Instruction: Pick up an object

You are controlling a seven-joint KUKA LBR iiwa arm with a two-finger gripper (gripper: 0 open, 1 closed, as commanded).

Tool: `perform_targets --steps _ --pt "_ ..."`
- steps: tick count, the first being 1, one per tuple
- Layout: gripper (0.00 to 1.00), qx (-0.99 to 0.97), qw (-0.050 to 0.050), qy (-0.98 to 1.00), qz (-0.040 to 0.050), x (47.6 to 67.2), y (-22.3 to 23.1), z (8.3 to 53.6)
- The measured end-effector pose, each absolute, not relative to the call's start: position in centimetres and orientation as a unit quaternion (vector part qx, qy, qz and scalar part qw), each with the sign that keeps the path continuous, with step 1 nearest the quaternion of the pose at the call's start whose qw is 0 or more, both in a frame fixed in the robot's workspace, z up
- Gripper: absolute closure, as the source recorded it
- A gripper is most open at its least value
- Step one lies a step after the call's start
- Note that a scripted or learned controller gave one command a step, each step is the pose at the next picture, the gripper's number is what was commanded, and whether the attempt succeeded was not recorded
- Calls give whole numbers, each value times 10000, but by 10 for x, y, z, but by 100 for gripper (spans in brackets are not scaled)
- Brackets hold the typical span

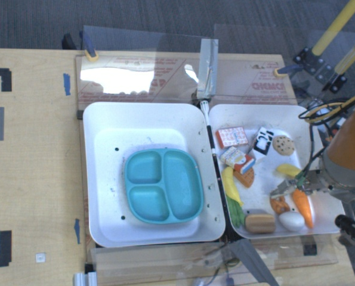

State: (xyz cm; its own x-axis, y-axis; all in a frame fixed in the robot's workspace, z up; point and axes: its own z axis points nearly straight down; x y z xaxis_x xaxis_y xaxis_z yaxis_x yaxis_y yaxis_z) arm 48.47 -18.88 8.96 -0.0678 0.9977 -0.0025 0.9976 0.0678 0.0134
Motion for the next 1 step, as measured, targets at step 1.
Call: perform_targets --steps 1 --pt "100 6820 64 7313 63 487 -188 100"
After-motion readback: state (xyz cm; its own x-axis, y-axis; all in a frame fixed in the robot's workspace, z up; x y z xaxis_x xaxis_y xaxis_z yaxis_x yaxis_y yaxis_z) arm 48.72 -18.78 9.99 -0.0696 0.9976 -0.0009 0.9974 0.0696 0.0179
